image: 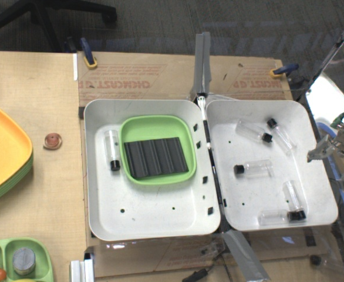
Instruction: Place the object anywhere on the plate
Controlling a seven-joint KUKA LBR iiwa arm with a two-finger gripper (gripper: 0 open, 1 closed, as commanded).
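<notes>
Gripper [324, 150]: seen at the outer rim of the right bin [313, 122], low at its edge, with nothing visible in its grasp. I could not tell whether it was open or closed, as the part in view was small and blurred.

Step in hand: I judged this to be the approach before any pick, with no transfer begun. The next move called for choosing one vial, coming down over its body and closing across its width; these clear, round tubes would likely roll or slip.

Right bin: at least four clear vials with black caps lay loose. The nearest vial [293, 200] lay just ahead of the gripper, towards the front wall. Another vial [254, 169] lay further in, and two more lay towards the back.

Left bin [154, 219], beyond the divider and well apart from the gripper: it held the green plate [155, 125] with a black ridged pad [158, 157] resting on it. One lone vial [111, 148] stood off the plate, just beside its far rim.

Tabletop [31, 87], furthest away: stacked yellow dishes [2, 151].
</notes>
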